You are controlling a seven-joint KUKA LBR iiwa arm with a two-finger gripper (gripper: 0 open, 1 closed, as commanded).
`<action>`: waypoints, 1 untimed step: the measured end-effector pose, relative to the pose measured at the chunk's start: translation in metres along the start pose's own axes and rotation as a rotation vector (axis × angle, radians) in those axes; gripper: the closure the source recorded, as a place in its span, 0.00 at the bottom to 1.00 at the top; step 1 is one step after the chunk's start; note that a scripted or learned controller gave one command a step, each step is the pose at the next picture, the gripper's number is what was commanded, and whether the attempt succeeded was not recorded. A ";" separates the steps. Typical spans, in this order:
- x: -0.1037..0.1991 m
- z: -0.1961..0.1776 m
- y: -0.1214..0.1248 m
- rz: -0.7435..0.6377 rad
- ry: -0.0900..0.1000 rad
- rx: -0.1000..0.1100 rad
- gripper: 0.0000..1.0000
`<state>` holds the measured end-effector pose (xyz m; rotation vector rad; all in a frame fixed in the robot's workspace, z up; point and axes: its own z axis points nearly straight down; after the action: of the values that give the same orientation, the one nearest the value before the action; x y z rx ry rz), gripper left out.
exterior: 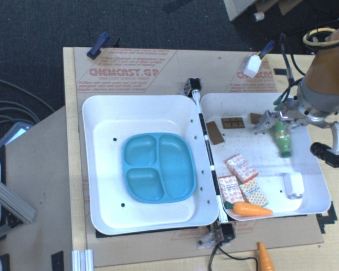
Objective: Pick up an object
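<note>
Overhead slanted view of the worktop (158, 66), a brown board carrying two shallow white bins side by side. The left bin (96, 151) holds a blue divided plate (158, 167) lying flat near its centre. The right bin (311, 185) holds the loose objects. A green bottle (282, 140) lies on its side toward the far right. A brown flat piece (214, 132) and a dark chocolate-bar-like piece (233, 123) lie near the far left corner. Three small red-and-white patterned packets (240, 168) cluster at the near left. An orange carrot (252, 209) rests against the near rim. A white block (294, 185) lies at the near right.

The arm enters from the right, its orange band (326, 66) above the wrist. The claw (278, 120) sits low over the far part of the right bin, directly at the far end of the green bottle and seemingly touching it. Whether its fingers are spread or closed cannot be told, and nothing is clearly seen between them.

A second orange object (263, 257) lies on the worktop beyond the near edge of the right bin.
</note>
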<state>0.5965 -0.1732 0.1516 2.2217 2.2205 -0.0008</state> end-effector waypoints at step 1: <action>-0.043 0.067 0.001 -0.004 0.009 0.002 0.00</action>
<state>0.5975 -0.2159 0.0842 2.2228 2.2310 0.0067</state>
